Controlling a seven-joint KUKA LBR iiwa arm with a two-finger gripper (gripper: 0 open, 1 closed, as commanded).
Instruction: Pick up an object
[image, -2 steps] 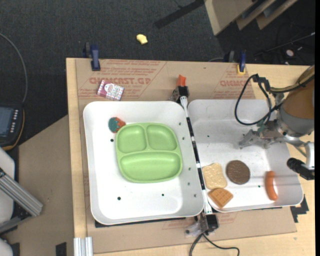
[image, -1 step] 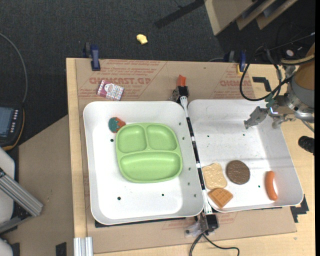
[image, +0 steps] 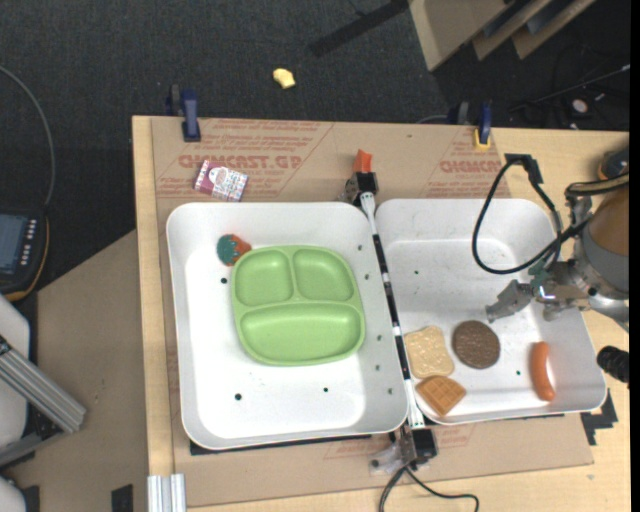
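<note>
The right bin holds a pale square cracker, a round dark brown cookie, an orange-brown toast piece and a reddish sausage. My gripper hangs low over the right bin, just above and to the right of the cookie, apart from it. It comes in from the arm at the right edge, and nothing shows in its grasp. In the left bin lies a green divided plate with a small red and teal round object beside its upper left corner.
A black cable loops over the back of the right bin. A small pink packet lies on the cardboard behind the left bin. Clamps hold the board's back edge. An orange-capped fitting sits between the bins.
</note>
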